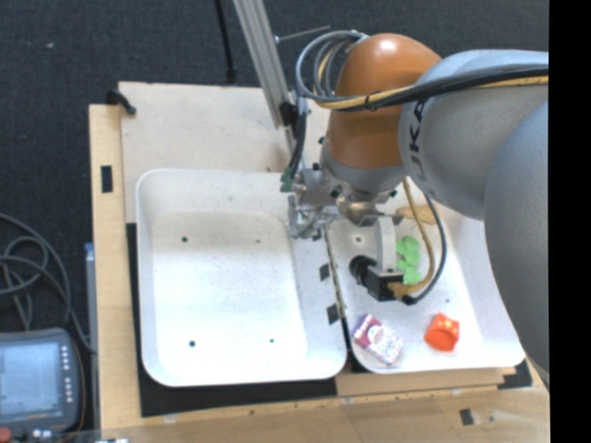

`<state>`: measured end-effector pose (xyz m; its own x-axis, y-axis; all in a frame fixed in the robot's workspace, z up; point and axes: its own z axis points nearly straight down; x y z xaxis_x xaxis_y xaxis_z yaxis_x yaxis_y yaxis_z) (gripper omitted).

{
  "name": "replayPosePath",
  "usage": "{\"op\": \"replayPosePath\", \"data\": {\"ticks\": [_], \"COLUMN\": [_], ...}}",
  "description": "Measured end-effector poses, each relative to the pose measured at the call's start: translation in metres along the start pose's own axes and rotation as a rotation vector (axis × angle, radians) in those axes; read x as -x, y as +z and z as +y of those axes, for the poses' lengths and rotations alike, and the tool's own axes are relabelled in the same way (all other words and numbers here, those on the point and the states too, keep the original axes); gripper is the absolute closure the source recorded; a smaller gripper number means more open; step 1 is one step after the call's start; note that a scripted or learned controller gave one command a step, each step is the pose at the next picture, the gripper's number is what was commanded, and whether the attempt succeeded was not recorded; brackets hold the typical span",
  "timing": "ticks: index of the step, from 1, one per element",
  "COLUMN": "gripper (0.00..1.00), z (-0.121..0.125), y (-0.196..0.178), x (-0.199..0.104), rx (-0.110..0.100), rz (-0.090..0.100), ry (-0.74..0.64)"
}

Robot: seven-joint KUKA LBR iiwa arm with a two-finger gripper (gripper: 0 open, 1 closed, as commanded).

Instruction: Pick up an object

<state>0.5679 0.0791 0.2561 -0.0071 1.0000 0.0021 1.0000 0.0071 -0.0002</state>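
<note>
Seemingly the gripper (307,218) hangs over the left bin (222,284) by its right rim; grip unreadable.

Two white bins are counted, side by side: one left bin (222,284) and one right bin (476,293). Three loose items are counted in the right bin: one green piece (409,257), one orange piece (442,332) and one pink-and-white packet (379,340). One bench (185,123) is counted under the bins. One robot arm (480,137) is counted on the right. One metal rail (254,35) is counted at the far side. One grey screen unit (32,377) is counted near left.
</note>
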Motion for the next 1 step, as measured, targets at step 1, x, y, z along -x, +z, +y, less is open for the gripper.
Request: {"op": "replayPosePath", "data": {"ticks": [1], "gripper": [0.0], "z": [0.0004], "y": [0.0002], "x": [0.0026], "rx": [0.0], "rz": [0.0], "ry": [0.006]}}
